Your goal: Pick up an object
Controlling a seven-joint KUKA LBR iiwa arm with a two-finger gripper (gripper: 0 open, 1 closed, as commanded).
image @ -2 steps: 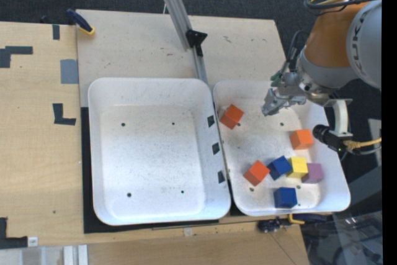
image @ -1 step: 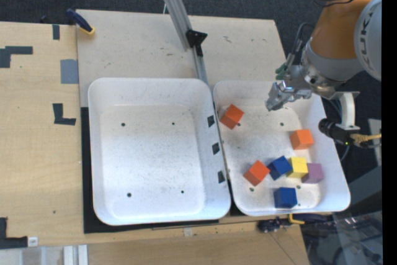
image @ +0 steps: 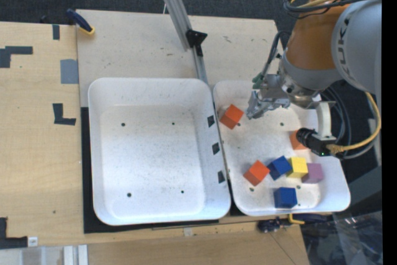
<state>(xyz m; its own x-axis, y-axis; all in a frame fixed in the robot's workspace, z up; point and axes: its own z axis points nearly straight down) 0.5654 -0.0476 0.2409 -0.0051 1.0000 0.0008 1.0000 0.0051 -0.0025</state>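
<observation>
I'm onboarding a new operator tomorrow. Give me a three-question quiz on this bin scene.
1. True or false: the coloured cubes lie in the right-hand shallow white bin.
2. Which cube lies nearest the gripper? A yellow B purple C orange
3. Fill in: two cubes are ____ in colour, beside the yellow cube.

Key: 1 true; 2 C, the orange cube at the bin's left wall; 3 blue.

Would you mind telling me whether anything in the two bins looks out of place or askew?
One orange block sits apart near the right bin's left wall, seemingly tilted on an edge, beside the gripper. The other blocks cluster low in that bin.
</observation>
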